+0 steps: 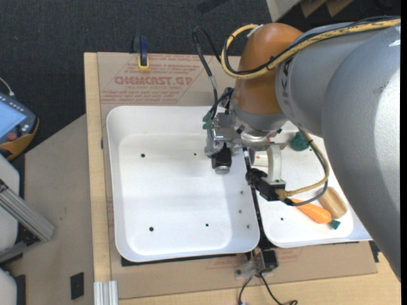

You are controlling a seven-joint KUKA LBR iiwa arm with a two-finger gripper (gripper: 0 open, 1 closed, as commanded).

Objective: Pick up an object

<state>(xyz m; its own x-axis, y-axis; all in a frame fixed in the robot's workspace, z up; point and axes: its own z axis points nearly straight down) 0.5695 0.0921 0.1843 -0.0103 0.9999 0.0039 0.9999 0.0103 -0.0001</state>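
"CHEMCAST GP" on brown board (pixel 159 75)

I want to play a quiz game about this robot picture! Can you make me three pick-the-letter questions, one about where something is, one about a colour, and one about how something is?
1. Where is the carrot-like orange object?
A. left bin
B. right bin
C. floor

2. What colour is the band above the arm's wrist?
A. orange
B. blue
C. pink

3. How does the gripper sit?
A. above the left bin
B. on the floor
C. outside the bench

Answers: 1 B, it lies in the right bin. 2 A, it looks orange. 3 A, white bin floor surrounds it.
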